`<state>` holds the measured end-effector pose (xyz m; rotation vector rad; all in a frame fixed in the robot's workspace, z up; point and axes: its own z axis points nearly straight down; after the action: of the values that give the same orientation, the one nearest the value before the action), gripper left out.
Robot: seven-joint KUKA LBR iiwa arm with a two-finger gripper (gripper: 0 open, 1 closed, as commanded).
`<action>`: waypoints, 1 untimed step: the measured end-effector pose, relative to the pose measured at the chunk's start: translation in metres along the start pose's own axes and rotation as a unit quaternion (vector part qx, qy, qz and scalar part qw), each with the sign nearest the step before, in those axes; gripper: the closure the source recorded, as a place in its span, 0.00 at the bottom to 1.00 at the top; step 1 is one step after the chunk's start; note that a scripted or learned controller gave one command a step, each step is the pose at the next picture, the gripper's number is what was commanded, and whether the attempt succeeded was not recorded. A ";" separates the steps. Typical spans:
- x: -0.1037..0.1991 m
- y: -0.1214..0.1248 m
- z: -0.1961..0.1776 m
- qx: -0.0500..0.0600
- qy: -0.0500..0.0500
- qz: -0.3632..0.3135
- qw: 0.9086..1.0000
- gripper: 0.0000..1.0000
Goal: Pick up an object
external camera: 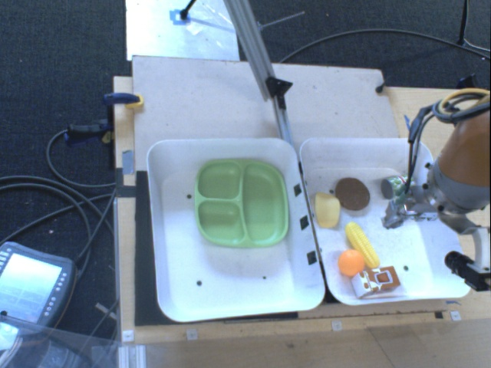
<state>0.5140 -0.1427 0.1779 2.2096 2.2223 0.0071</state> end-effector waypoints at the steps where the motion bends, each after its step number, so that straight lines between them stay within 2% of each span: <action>1: 0.002 0.008 -0.046 0.001 0.000 0.000 1.000 1.00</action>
<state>0.5218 -0.1402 0.2234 2.2099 2.2235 0.0065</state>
